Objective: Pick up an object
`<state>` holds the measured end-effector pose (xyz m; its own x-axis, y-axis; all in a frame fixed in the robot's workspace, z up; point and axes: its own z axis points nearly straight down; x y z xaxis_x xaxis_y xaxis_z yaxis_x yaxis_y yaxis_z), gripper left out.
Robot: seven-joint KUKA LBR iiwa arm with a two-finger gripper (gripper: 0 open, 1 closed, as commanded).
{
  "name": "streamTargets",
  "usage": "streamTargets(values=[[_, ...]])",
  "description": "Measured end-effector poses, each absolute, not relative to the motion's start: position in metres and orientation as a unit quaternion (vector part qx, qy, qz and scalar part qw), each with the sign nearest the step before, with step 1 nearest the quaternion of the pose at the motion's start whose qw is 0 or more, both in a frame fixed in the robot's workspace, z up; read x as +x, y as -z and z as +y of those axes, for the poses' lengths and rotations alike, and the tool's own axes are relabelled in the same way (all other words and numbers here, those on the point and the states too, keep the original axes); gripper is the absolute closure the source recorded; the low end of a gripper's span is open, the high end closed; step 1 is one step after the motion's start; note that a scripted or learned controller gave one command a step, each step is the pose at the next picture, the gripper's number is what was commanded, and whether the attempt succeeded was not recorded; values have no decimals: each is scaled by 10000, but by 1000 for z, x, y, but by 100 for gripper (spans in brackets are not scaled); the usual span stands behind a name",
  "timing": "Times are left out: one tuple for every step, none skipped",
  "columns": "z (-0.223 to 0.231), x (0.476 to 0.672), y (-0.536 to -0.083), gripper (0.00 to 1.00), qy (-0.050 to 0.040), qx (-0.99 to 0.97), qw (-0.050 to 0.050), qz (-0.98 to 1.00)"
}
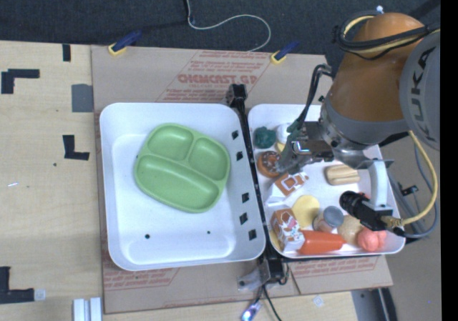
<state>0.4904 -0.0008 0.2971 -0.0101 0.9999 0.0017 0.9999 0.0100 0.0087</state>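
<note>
While my gripper (288, 157) hangs low over the right bin (336, 255), its state is entered as unreadable: apart or together, I cannot tell, and nothing shows clamped in it.

Item, likeliest pick: round brown biscuit (270, 163), just beside the gripper, near the bin's left wall.
Item: small printed packet (292, 182), just below the biscuit, touching or nearly so.
Item: dark green piece (265, 136), near, toward the far corner.
Items: tan block (341, 174), carrot (322, 242), pink ball (371, 239), crowded toward the near side.
Item: green divided plate (182, 167), alone in the left bin (118, 169), well apart.

Risks, by my judgement: crowding may make me close on two things at once, or push the biscuit against the wall. A flat piece may slip out on the lift.
</note>
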Motion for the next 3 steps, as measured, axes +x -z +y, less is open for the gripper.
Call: streamTargets(values=[[33, 501, -250, 100, 21, 7057, -20, 7085], [109, 484, -374, 100, -57, 7025, 16, 7116], [64, 484, -469, 100, -39, 7073, 32, 7069]])
